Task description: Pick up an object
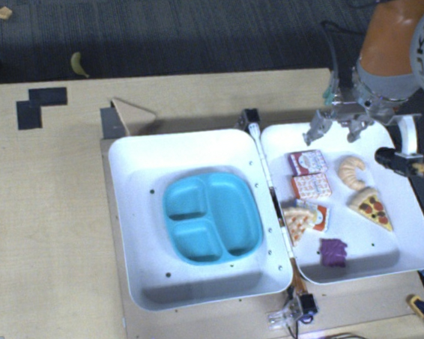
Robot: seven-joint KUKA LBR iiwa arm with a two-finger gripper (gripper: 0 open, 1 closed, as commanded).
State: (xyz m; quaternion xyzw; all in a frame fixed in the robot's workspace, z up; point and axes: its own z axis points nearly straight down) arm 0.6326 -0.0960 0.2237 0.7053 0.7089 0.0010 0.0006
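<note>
The right bin (pixel 411 238) holds several toy food items. Two small red and white boxes (pixel 307 163) (pixel 311 186) lie one behind the other near its left side. A croissant (pixel 351 170) and a pizza slice (pixel 371 208) lie to their right. A fries packet (pixel 305 220) sits near the divider, and a purple piece (pixel 333 251) lies at the front. My gripper (pixel 336 126) hangs open above the bin's back edge, behind the boxes and the croissant, with nothing between its fingers.
The left bin (pixel 137 210) holds a blue divided tray (pixel 211 216). A black strip (pixel 262 163) runs along the seam between the bins. A black clamp (pixel 398 160) juts in at the right bin's right side. Dark tape patches (pixel 39 105) mark the bench at the far left.
</note>
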